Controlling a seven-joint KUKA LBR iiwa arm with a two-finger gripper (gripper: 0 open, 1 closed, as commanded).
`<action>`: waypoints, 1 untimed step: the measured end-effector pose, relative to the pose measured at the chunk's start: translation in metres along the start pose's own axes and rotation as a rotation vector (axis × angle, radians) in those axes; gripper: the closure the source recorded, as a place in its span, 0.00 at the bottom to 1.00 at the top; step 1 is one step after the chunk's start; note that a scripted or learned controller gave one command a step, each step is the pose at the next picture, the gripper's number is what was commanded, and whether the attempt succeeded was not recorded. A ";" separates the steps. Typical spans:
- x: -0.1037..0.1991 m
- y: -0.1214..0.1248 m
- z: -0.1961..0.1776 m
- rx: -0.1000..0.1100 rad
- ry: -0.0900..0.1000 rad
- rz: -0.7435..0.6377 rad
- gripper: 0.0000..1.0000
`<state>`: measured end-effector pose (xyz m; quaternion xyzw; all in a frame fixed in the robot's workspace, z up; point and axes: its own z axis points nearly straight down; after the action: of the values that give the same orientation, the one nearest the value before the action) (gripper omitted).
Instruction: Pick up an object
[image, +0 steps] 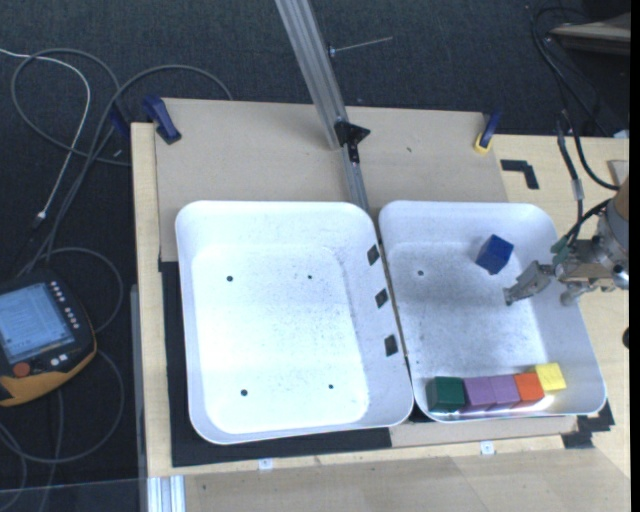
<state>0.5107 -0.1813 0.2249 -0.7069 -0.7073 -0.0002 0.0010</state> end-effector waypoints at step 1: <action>-0.026 0.076 0.062 -0.002 -0.004 -0.002 0.00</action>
<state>0.5866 -0.2069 0.1623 -0.7062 -0.7080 0.0003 -0.0011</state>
